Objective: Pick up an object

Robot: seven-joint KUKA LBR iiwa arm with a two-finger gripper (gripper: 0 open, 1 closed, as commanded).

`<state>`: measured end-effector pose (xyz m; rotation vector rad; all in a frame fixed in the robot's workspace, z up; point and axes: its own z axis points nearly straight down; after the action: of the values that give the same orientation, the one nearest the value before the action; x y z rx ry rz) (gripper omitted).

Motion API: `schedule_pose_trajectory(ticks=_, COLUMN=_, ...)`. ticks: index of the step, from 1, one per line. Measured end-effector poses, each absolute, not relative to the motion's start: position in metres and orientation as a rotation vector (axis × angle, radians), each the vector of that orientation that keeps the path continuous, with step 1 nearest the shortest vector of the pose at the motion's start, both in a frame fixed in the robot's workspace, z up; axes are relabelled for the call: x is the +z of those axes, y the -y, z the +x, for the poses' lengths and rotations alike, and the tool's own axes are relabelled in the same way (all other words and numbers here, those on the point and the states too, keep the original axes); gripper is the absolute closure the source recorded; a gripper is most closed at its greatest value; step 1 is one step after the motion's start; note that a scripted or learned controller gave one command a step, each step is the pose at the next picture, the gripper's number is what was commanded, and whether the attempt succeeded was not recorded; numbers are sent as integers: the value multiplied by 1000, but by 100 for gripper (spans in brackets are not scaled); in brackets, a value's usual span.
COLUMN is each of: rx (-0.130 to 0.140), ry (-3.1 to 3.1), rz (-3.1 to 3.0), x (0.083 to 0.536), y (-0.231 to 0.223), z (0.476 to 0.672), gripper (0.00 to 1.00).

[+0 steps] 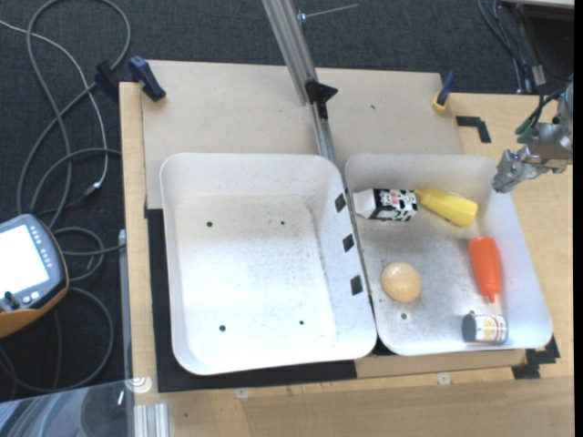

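The right bin (pixel 428 165) holds several objects. A black-and-white carton (pixel 386 204) lies on its side near the back, touching a yellow bottle-shaped object (pixel 449 207). An orange carrot-like piece (pixel 485 265) lies along the right side. A tan ball (pixel 401 281) sits in the middle, and a small can (pixel 484 328) lies at the front right. My gripper (pixel 510 172) hangs over the bin's back right corner, right of the yellow object and apart from everything.
The left bin (pixel 173 189) stands beside the right one, with a divider bearing black clips (pixel 347 242) between them. A metal pole (pixel 290 39) rises behind the bins. Cables and a pendant (pixel 23 276) lie on the floor at the left.
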<state>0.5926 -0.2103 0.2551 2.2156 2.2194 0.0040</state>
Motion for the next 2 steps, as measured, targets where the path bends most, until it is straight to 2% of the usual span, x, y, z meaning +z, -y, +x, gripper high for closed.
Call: schedule_pose_trajectory(ticks=2, rx=2, ry=-2233, rz=2216, x=266, y=96, z=569, gripper=100)
